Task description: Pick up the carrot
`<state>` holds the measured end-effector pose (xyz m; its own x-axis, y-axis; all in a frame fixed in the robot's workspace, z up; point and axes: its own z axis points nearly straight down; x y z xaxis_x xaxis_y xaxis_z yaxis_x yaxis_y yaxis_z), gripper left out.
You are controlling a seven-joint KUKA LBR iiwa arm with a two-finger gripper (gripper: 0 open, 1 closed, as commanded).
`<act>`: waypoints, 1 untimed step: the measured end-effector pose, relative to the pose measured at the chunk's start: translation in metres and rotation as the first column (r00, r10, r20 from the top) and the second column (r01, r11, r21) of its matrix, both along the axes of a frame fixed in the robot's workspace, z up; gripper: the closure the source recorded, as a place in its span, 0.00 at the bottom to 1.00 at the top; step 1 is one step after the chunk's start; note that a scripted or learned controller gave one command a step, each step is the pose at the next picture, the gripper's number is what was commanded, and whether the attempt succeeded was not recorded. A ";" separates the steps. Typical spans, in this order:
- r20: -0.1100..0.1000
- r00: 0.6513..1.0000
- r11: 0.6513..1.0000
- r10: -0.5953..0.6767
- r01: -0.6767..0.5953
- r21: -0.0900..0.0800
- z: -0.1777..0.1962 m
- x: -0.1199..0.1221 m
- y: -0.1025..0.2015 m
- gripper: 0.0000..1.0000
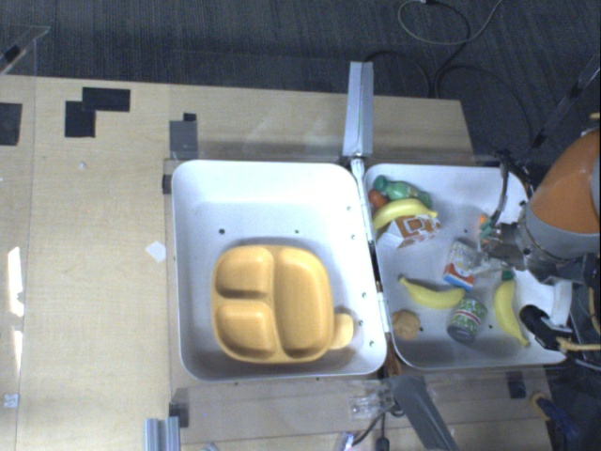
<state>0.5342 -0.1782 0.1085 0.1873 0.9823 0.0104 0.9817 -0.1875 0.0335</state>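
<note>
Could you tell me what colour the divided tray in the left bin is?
Yellow; the divided tray shows in the camera view.

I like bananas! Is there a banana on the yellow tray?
No, the yellow tray holds nothing; the bananas lie in the right bin.

A robotics lab — plywood bench (pixel 84 252), carpet floor (pixel 235 17), loose cables (pixel 437 17).

A single fixed camera looks down from high above the pale wooden bench (pixel 84 280) at a slight slant, far enough back to take in both shallow white plastic bins (pixel 197 252) side by side and the dark carpeted floor (pixel 188 17) beyond the bench's far edge.
</note>
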 end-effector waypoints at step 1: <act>-0.029 0.993 0.994 0.111 -0.111 -0.006 0.086 0.012 0.010 1.00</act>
<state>0.5459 -0.1679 0.1940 0.0768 0.9970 -0.0013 0.9970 -0.0768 0.0064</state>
